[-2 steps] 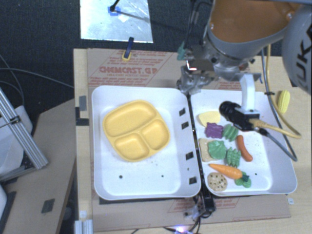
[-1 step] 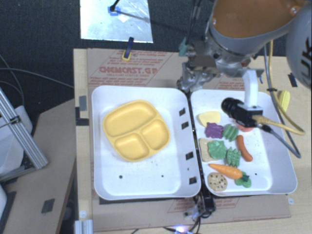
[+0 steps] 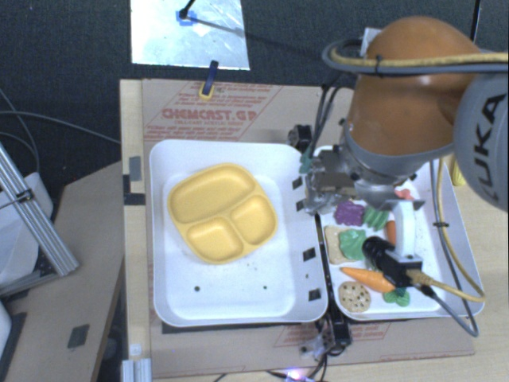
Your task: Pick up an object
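Arm over the right bin of toy food

The arm (image 3: pixel 413 94) covers much of the right bin (image 3: pixel 457 249); the left bin (image 3: pixel 231 293) holds a yellow divided plate (image 3: pixel 222 212). Carrot (image 3: pixel 366 278), purple piece (image 3: pixel 349 212) and cookie (image 3: pixel 354 296) lie loose; the hand's state I cannot tell.

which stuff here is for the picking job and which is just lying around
For the job:
- small purple toy piece
- orange plastic carrot
- round speckled toy cookie
- right-hand shallow white bin

Lying about:
- yellow three-compartment plastic tray in the left white bin
- brown cardboard sheet
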Controlling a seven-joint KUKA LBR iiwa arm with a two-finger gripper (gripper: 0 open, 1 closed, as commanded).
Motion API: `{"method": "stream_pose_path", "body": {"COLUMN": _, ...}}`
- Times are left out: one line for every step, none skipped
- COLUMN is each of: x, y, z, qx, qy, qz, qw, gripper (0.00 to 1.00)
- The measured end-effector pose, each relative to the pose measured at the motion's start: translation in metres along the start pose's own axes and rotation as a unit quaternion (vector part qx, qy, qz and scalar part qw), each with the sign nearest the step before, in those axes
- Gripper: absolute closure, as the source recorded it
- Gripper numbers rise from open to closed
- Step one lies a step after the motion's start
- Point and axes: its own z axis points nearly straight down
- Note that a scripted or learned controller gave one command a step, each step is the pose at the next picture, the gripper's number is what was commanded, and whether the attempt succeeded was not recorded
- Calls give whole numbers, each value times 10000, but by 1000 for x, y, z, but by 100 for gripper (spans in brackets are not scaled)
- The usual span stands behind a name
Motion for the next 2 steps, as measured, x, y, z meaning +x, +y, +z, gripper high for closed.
{"method": "stream_pose_path", "body": {"x": 2, "y": 3, "z": -15, "qx": -56, "qy": 15, "qz": -27, "qw": 10000, "gripper": 100}}
{"method": "stream_pose_path", "body": {"x": 50, "y": 0, "z": -33, "qx": -56, "qy": 16, "qz": -50, "qw": 10000, "gripper": 100}}
